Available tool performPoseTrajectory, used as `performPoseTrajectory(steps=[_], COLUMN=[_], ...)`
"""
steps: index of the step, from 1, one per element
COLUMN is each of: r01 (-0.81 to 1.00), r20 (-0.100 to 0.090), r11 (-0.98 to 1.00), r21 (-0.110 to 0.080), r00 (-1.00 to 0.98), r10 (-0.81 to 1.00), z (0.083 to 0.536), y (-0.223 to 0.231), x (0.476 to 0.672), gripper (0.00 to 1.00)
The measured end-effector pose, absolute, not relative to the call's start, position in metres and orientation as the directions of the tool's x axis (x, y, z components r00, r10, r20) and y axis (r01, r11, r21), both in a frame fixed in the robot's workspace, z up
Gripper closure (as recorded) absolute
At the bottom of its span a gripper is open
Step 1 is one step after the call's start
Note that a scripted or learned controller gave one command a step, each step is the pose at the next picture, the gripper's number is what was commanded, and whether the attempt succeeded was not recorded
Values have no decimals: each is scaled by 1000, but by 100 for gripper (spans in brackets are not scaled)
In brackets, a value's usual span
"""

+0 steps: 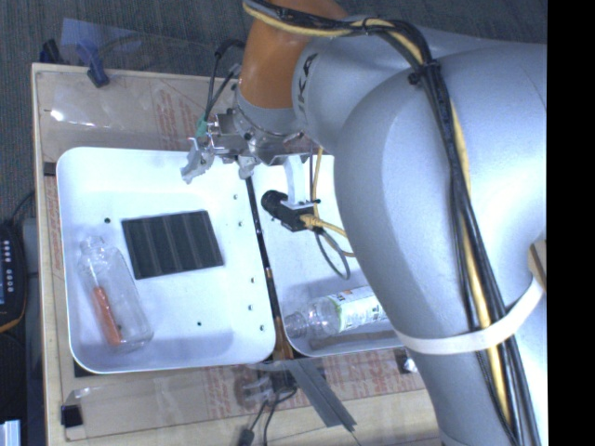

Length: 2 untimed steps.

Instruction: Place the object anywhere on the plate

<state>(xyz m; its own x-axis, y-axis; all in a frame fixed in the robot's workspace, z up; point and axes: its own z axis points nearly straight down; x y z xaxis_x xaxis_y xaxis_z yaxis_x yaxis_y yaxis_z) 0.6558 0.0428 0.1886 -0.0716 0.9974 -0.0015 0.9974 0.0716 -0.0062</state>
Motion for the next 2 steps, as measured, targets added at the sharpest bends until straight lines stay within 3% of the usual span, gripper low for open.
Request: performPoseTrajectory(steps=[1,2], r01=[945,927], r20=[-2,-3], r11=[-327,-375], r21=[-5,-4], r00=[327,375], r10=[945,927], z=[190,192], y=[63,48], x=[656,656], gripper=[0,0])
